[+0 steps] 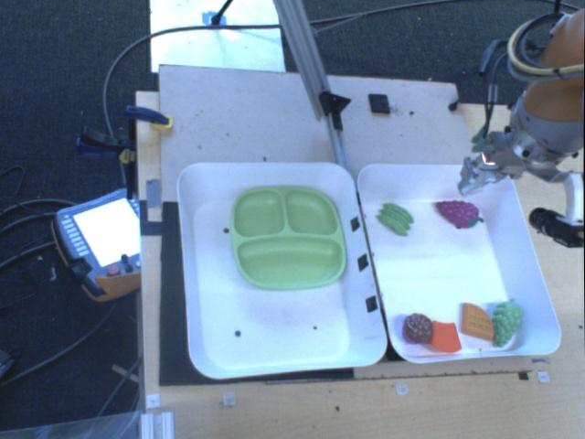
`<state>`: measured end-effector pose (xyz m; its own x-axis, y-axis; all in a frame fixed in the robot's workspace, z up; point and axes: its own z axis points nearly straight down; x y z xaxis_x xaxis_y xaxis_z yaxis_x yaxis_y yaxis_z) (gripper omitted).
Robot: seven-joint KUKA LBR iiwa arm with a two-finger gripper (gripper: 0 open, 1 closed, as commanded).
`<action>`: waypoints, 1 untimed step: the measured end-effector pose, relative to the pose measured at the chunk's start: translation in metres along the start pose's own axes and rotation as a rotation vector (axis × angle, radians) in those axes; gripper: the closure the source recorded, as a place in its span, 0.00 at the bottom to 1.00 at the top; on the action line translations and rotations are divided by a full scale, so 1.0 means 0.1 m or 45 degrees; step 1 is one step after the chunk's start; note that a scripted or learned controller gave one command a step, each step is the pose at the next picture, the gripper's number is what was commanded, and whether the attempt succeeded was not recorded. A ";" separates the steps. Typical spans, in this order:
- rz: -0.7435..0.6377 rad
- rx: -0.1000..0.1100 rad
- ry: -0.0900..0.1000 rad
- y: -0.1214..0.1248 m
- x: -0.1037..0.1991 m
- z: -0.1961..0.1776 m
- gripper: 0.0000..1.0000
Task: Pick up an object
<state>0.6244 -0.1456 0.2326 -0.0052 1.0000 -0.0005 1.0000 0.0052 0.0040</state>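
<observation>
We've got the grey-and-orange arm's two-finger gripper (472,179) hanging over the far edge of the right shallow white plastic bin (539,273), and whether it is spread or pressed together we cannot tell from up here. Nothing sits between its tips that we can see.

Just beside it lies the purple toy grape bunch (458,212), our likeliest target by nearness. Its long axis runs roughly across the bin, with the narrower tip pointing toward the arm's side and a little toward the near rim. A grip across that short width looks the sensible call, we reckon.

Further left, near the divide, the small green toy pea pod (396,218) lies on a diagonal. Down in the near corner a cluster crowds together: a dark red round berry (418,327), an orange wedge (445,337), an orange ridged cracker-like piece (476,321) and a pale green leafy bunch (507,321). Crowded picks, those.

In the left white bin (210,337) rests a light green three-compartment plate (289,237).
</observation>
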 end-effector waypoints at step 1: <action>-0.004 0.004 0.001 -0.13 0.41 0.01 1.00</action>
<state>0.6112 -0.1050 0.2318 -0.0082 1.0000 0.0006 1.0000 0.0082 0.0010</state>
